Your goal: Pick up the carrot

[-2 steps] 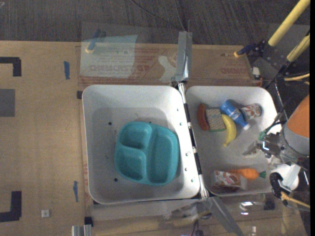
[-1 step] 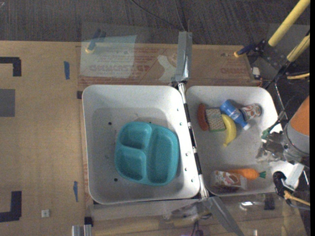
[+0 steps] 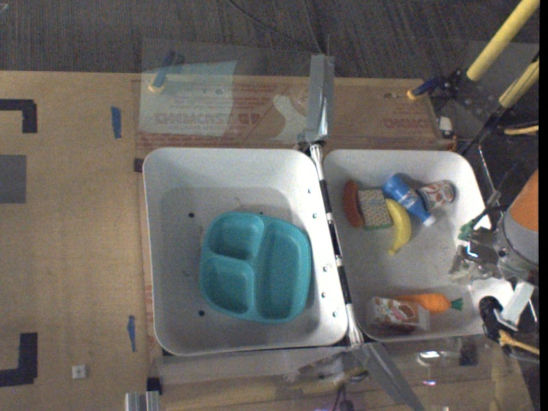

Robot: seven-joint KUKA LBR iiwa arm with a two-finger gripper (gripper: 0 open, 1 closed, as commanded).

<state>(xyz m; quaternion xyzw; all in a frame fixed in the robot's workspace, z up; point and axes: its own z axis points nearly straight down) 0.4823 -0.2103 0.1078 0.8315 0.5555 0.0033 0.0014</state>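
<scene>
At right bin's (image 3: 467, 174) near edge, carrot (image 3: 435, 302) lies beside a carton (image 3: 399, 312). My pincer (image 3: 476, 258) hovers nearby; its spread I cannot tell.

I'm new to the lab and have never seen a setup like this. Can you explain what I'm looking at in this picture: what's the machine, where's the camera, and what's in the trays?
The one camera sits above the bench and looks down at a slant. Two shallow white bins sit side by side. The left bin holds a teal divided plate. The right bin holds toy food: a yellow banana, a blue bottle, a small red and white can, a brown sandwich-like piece, a small printed carton, and an orange carrot lying right beside that carton near the front wall.

The machine is a robot arm, grey with an orange band, reaching in from the right. Its hand is over the right bin's right side, apart from the carrot. It holds nothing that I can see. Its job is to pick up the carrot, not yet done.
</scene>
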